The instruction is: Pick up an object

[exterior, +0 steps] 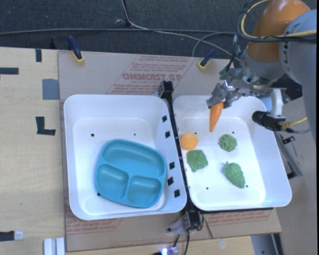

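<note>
the scene is evenly and brightly lit from above, so the two shallow white plastic bins (pixel 74 142) look almost washed out, with a soft sheen on the blue divided plastic tray (pixel 131 173) and only faint, short shadows beneath the small items. focus is soft throughout, fine detail is smeared, and the grey and orange arm (pixel 279 23) at upper right is slightly blurred.

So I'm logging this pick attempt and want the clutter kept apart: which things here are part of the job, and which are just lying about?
In the job:
- gripper, shut on the carrot
- carrot, hanging point down over the right bin

Lying about:
- orange ball and three green broccoli pieces in the right bin
- blue divided plate in the left bin
</note>
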Motion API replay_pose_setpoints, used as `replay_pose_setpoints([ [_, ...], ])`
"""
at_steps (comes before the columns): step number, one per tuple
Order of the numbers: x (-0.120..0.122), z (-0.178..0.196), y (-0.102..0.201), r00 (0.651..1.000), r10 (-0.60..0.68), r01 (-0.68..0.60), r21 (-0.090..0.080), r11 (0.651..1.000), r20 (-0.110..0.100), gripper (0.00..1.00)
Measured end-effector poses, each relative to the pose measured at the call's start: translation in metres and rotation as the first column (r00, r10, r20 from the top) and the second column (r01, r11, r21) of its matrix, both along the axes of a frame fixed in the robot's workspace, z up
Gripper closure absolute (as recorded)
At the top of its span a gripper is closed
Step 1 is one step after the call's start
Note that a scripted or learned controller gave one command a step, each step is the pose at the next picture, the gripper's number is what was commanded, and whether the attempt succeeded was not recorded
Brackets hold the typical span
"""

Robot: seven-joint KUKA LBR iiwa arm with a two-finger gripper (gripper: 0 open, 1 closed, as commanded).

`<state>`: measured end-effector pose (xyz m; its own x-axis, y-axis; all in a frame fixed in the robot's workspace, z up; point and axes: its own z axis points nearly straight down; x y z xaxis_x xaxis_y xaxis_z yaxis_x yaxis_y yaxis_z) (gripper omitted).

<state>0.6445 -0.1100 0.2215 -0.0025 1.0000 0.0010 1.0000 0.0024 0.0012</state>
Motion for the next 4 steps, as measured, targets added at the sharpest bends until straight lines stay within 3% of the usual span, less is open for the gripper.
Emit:
replay_pose_setpoints([
  [4,0.008,-0.007,0.210,1.000,0.003,-0.003,-0.002,1.000,-0.004,1.00],
])
